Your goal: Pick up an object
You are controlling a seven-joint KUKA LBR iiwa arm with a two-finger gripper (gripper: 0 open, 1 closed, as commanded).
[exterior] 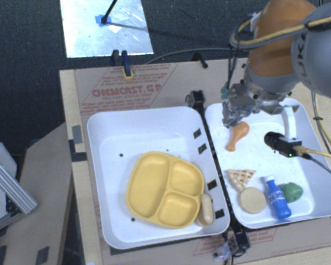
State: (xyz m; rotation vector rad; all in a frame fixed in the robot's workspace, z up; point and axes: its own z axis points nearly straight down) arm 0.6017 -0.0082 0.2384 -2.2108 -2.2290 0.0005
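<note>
My gripper (233, 118) hangs over the far left part of the right bin (318, 163), just above the thick end of an orange chicken drumstick (237, 135). Nothing shows between the fingers, and the drumstick lies on the bin floor. Nearer the front of that bin lie a pizza slice (241, 177), a round tan cookie (252, 200), a blue bottle (276, 197) and a green lump (292, 191).
The left bin (110, 140) holds a yellow divided tray (165, 189), with a small beige bread roll (206, 208) at its right edge. A black divider runs between the bins. A black camera-like part (279, 143) of the arm hangs over the right bin.
</note>
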